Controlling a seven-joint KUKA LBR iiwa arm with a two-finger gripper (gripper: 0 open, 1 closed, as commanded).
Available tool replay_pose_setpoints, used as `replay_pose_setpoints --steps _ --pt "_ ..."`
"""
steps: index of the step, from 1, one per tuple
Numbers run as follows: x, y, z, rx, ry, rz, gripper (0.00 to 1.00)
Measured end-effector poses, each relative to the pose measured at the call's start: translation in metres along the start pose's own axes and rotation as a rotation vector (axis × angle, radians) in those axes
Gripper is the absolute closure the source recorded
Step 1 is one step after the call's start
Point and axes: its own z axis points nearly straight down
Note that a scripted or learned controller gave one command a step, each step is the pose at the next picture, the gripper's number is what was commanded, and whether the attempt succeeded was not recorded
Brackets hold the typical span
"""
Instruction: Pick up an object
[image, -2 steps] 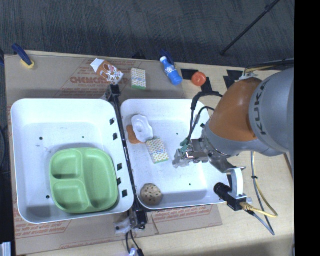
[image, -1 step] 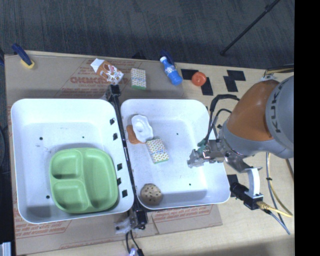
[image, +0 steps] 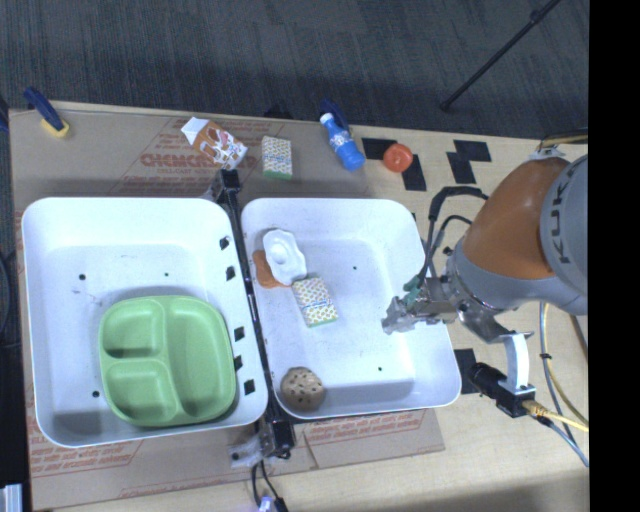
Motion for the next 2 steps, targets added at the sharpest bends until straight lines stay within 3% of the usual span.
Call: replay_pose_setpoints --steps 1,2 --pt "0.034 0.005 -0.038 -0.002 0.0 -0.002 1.0" --pt "0.07 0.001 -0.024 0.0 0.0 -0.004 1.0"
